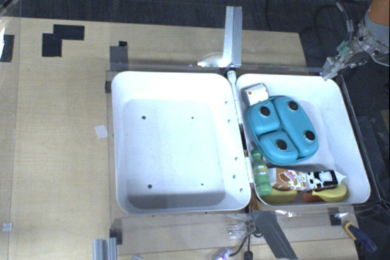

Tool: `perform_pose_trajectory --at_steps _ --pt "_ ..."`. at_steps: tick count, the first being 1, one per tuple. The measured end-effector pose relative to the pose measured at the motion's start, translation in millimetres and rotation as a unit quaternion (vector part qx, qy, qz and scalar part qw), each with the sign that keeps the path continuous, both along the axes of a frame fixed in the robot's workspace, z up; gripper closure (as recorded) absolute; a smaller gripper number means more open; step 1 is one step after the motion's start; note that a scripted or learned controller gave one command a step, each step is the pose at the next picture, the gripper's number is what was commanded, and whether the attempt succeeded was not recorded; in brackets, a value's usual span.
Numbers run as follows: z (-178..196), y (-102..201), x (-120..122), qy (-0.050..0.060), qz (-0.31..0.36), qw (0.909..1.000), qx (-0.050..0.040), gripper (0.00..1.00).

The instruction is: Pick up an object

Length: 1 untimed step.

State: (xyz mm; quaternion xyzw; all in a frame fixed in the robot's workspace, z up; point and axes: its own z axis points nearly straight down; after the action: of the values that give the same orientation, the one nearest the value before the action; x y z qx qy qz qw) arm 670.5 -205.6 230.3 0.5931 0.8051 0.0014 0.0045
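Since my pincer (334, 65) hovers off the right bin's (350, 125) far corner, nothing's picked yet. Can't tell its opening; the teal tray (281, 129) sits untouched.

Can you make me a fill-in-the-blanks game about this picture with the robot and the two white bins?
1. The big lumpy toy in the right bin is colored ____.
2. The claw hovers near the right bin's far ____ corner.
3. The yellow banana lies along the right bin's ____ edge.

Missing words: blue; right; near
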Motion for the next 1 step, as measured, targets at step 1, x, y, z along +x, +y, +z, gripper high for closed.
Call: perform_pose_trajectory --at_steps 1 --pt "55.7 0.6 0.1 0.0 0.005 1.0 0.0001 1.0"
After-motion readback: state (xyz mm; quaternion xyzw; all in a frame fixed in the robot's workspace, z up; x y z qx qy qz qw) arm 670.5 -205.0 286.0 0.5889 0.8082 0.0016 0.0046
